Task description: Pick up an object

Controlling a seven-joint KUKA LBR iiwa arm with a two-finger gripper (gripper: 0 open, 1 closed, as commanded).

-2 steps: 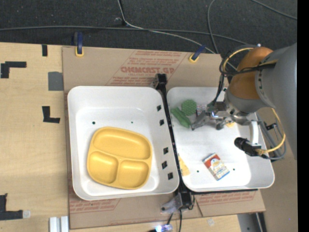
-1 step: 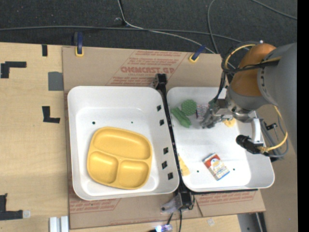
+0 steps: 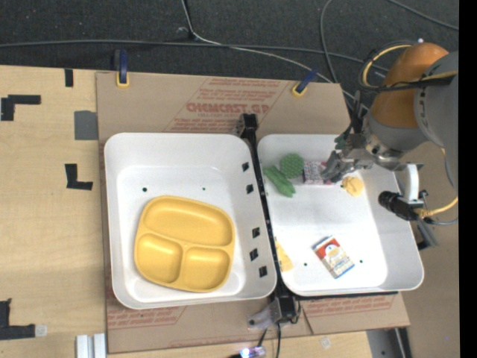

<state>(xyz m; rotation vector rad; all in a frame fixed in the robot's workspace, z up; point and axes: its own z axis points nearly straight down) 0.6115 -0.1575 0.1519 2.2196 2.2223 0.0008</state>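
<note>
- Over the right bin's (image 3: pixel 387 274) far edge, the gripper (image 3: pixel 333 169) hangs low, reaching in from the right on the grey arm (image 3: pixel 436 118) with its orange band (image 3: pixel 402 80).
- Whether it is open or closed cannot be told; its tip is a dark blur.
- Its tip sits just beside, perhaps touching, a small pale box (image 3: pixel 312 172) with dark print; nothing can be seen gripped.
- Right bin, counted: one green brush (image 3: pixel 292 162) with a round bristly head, one green strip (image 3: pixel 279 181) lying next to it, the one pale box, one yellow lump (image 3: pixel 352 186) just right of the gripper, one red and white carton (image 3: pixel 333 256) lying flat near the front, and one thin yellow piece (image 3: pixel 283 256) against the left wall.
- The brush and strip lie just left of the pale box, near the divider.
- The carton lies well apart from the gripper.
- Left bin (image 3: pixel 119 162), counted: one yellow tray (image 3: pixel 185 242) with three compartments, lying flat toward the front.
- Both bins rest side by side on a cardboard sheet (image 3: pixel 223 107), held at its far edge by two clips (image 3: pixel 121 69).
</note>
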